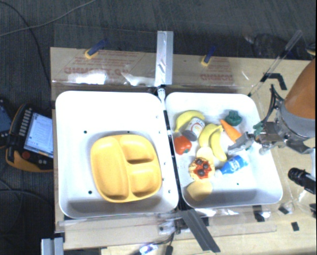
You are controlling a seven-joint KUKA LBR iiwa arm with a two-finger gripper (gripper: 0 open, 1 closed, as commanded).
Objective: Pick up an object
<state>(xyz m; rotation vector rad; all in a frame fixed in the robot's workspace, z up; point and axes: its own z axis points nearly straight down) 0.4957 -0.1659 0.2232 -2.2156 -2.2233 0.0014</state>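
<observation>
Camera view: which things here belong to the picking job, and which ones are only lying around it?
For the job: end effector, blue bottle, bananas, carrot, tomato, right bin.

Lying about: yellow divided plate, left bin, handheld controller.

A pale wooden bench carries two shallow white bins side by side, the left bin touching the right bin; clear plastic sheeting lies along its far edge.
</observation>
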